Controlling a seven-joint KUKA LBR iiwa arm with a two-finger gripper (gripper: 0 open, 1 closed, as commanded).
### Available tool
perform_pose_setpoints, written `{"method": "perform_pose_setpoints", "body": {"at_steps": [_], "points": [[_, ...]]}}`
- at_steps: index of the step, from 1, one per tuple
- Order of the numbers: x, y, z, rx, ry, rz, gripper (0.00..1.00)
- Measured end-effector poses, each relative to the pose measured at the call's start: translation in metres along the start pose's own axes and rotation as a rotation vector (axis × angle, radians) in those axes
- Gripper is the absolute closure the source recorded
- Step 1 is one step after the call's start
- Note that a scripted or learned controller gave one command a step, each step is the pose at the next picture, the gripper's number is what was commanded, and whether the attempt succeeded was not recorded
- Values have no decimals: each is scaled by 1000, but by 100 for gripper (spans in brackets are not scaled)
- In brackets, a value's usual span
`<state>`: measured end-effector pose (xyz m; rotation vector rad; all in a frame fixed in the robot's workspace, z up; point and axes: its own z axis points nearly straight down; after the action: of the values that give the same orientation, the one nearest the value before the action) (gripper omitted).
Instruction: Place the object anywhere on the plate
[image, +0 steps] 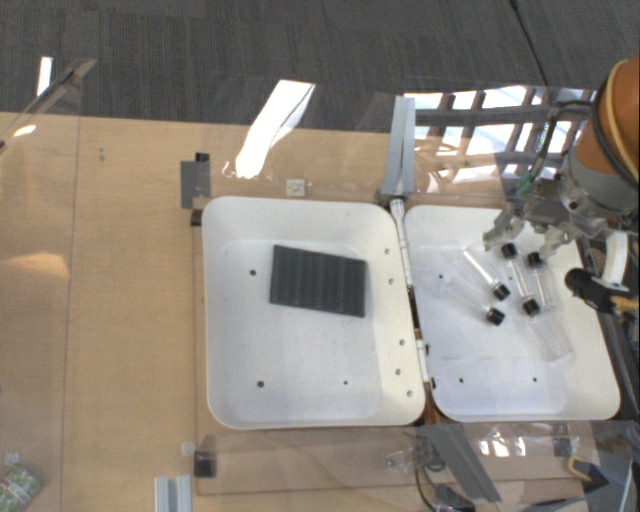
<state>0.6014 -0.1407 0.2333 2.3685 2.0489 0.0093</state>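
Several clear tubes with black caps (497, 291) lie scattered in the right bin (600, 400), loosely grouped in its upper middle; these look like the objects the task means, and none of them has left that bin. One tube lies slanted near the bin's centre with its cap at the lower end, another runs down toward the right side, and two more caps sit higher up, just under the tool. The dark ribbed plate (318, 281) lies flat in the left bin (230, 380), well apart from the tubes, with nothing resting on it. So the task appears to be at its start: a tube has yet to be picked, carried across the divider between the bins and set down on the plate.

The gripper (522, 243) hangs over the upper part of the right bin, above the two upper caps. Its fingers are spread apart, one tip beside each cap, and nothing sits between them. Whether the tips touch the bin floor or a tube I cannot tell.
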Motion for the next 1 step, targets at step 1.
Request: {"method": "perform_pose_setpoints", "body": {"at_steps": [1], "points": [[2,2,-11,-5,-1,-9,100]]}}
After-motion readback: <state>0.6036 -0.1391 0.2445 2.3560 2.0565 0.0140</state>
